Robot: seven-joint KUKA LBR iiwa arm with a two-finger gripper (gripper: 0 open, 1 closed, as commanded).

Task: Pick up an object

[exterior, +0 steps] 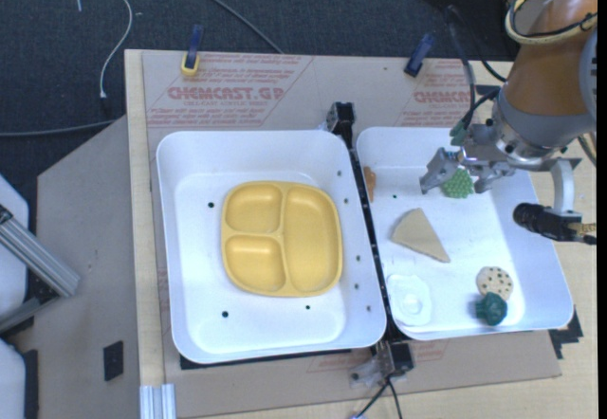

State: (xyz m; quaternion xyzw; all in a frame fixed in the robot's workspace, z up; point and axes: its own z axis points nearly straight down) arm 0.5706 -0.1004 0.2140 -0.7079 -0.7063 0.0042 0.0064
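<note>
Arm: The grey arm with the orange band [550, 57] reaches in from the right and hangs over the right bin [536, 308].

Claw: The claw [459, 178] points down at the back part of the right bin. Its two grey fingers [434, 175] stand spread apart, one on each side of a small green thing.

Green thing: The bumpy green thing [459, 185] sits right between the fingers. I cannot tell if the fingers are touching it or if it is lifted off the bin floor, so I would not say it is held yet.

Why the claw is there: The job is to pick up one thing. My guess is the claw has lined up over the green thing so the fingers can close on it from both sides.

Other things in the right bin: A tan wedge [420, 235] like a slice of cheese lies near the middle. A round spotted cookie [494, 281] and a dark teal ball [491, 309] sit close together at the front. A small white lump [410, 298] lies at the front left. They are all apart from the claw, so it has room.

Left bin: The left bin [190, 171] holds a yellow plate [283, 239] with three parts. Nothing lies on the plate.

Tabletop: Both bins rest side by side on the brown tabletop [237, 90].

What could go wrong: The green thing is small, so it may slip out when the fingers close.
</note>
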